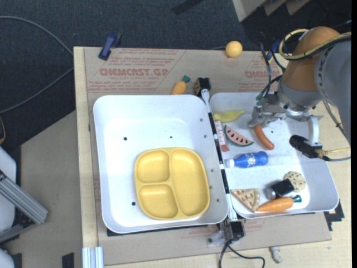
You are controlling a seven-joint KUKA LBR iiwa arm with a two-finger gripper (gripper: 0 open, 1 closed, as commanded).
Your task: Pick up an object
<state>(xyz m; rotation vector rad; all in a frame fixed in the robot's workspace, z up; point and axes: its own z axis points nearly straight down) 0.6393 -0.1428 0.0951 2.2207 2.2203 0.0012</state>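
We see a divided plate in the left bin; in the right bin, a bottle lies behind what looks like a pizza slice.

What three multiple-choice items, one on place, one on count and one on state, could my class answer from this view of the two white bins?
1. Where does the yellow three-compartment plastic plate lie?
A. in the left white bin
B. in the right white bin
C. on the cardboard behind the bins

2. How many compartments does that plate have?
A. two
B. three
C. five

3. How does the blue plastic bottle rest?
A. upright
B. lying on its side
C. lifted above the bin

Answers:
1 A, the plate sits on the left bin's floor.
2 B, two compartments sit side by side and a third below them.
3 B, its length runs flat along the right bin's floor, between the toy watermelon slice and the toy pizza slice.
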